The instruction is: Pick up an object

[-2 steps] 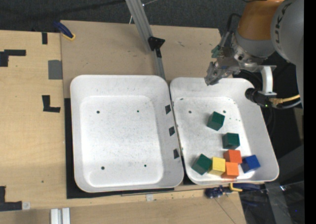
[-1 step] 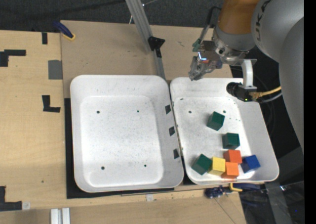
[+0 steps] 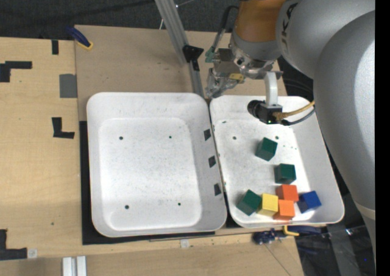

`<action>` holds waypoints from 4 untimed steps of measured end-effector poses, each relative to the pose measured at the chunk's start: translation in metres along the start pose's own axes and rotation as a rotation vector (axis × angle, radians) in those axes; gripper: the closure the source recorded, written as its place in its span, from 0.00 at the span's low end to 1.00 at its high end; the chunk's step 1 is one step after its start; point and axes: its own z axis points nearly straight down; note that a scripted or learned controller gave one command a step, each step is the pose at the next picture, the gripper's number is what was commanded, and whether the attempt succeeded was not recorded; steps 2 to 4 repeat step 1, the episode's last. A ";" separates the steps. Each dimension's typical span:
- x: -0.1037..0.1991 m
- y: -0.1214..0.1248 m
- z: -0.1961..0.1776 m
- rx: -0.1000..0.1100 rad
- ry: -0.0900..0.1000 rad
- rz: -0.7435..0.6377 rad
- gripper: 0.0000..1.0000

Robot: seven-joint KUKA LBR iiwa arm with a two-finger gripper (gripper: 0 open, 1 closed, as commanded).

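Above right white bin's (image 3: 317, 165) far rim | pincer (image 3: 220, 83) state: cannot tell | dark green cube (image 3: 266, 148): light, rigid; grip flat sides

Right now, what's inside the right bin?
The right bin holds seven blocks: three green, one yellow, two orange, one blue. The arm covers the bin's far right corner, so anything there is hidden.
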 end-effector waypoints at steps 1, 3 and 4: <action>0.063 0.004 0.002 0.000 0.000 0.000 1.00; 0.063 0.004 0.002 0.000 0.000 0.000 1.00; 0.063 0.004 0.002 0.000 0.000 0.000 1.00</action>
